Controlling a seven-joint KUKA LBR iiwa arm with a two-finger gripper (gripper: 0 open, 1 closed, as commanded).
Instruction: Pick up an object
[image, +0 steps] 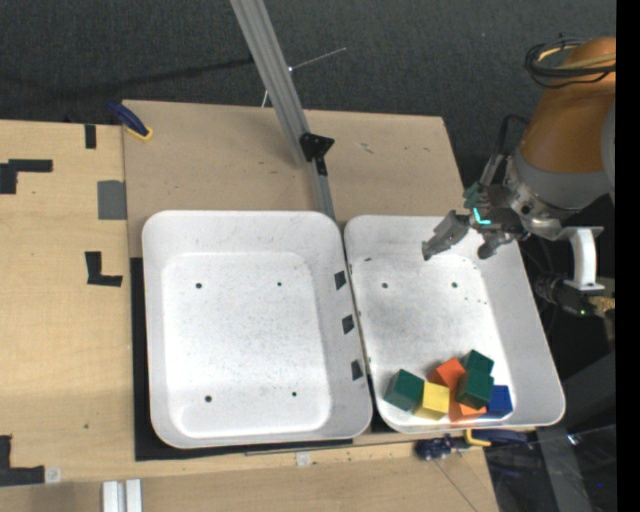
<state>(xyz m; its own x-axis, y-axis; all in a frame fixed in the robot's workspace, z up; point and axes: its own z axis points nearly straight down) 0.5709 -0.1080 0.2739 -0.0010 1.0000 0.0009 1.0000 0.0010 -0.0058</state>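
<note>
I see the gripper (462, 240) over the right bin's (420, 310) far edge, fingers apart, nothing between them. The blocks (452, 388) are clustered in that bin's near corner, well apart from it. Bare floor lies between. Left bin (245, 235) alongside; a metal pole (285, 90) crosses the bench behind.
</note>
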